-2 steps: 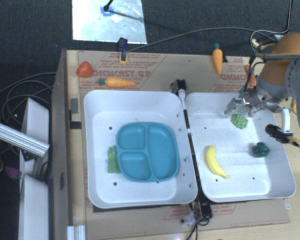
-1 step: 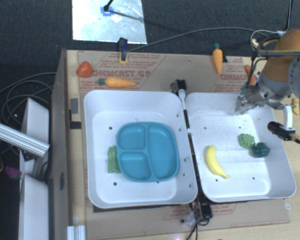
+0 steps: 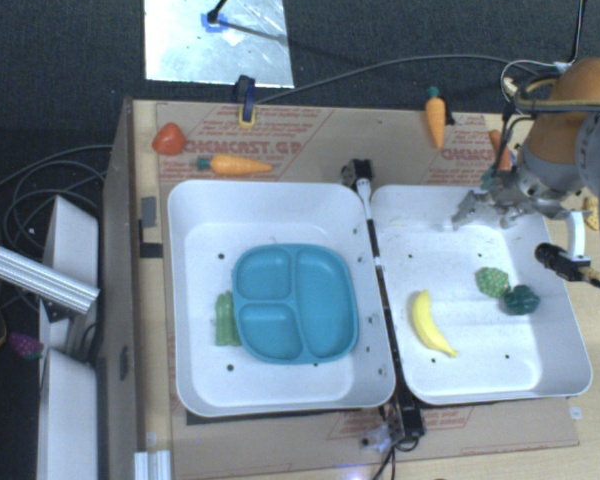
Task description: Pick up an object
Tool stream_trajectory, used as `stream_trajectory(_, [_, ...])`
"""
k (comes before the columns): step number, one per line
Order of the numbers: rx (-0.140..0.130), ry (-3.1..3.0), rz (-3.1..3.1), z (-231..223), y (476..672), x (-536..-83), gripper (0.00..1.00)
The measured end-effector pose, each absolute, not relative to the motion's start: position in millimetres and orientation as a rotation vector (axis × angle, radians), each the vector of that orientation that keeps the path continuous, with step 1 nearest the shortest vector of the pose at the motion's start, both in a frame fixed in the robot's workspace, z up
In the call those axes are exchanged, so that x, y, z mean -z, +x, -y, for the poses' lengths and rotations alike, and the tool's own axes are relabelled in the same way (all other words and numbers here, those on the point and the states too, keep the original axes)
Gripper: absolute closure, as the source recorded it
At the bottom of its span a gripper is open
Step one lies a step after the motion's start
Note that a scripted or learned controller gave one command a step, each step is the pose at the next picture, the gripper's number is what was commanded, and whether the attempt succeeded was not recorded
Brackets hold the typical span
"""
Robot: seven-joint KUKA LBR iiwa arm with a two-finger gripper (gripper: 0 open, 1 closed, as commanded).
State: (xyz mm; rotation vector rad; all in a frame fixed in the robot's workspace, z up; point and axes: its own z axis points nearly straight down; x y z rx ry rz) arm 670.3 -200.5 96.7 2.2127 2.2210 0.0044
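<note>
2 white bins on bench: left bin (image 3: 195, 218) holds a blue divided tray (image 3: 293, 303), a green piece (image 3: 225, 320) touching its left edge. Right bin (image 3: 555, 368) holds a banana (image 3: 430, 324), light green object (image 3: 492, 281) and dark teal object (image 3: 521, 300) side by side. Gripper (image 3: 488, 208) over right bin's far edge, fingers spread, grasping nothing.

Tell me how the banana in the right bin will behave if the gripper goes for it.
The banana looks like a smooth, glossy toy, so it is probably stiff, light and a bit slippery. Its curved shape lying flat suggests it may spin or slide on the right bin floor when nudged rather than roll. The gripper sits near the bin's far edge.
</note>
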Motion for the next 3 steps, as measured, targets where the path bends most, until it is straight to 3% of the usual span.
stream_trajectory(1, [-0.007,2.210,-2.219,201.8,670.5,-227.5,0.00])
stream_trajectory(2, [0.000,2.219,-2.227,103.2,617.6,-126.5,0.00])
stream_trajectory(3, [0.000,2.220,-2.224,83.4,549.9,-84.0,0.00])
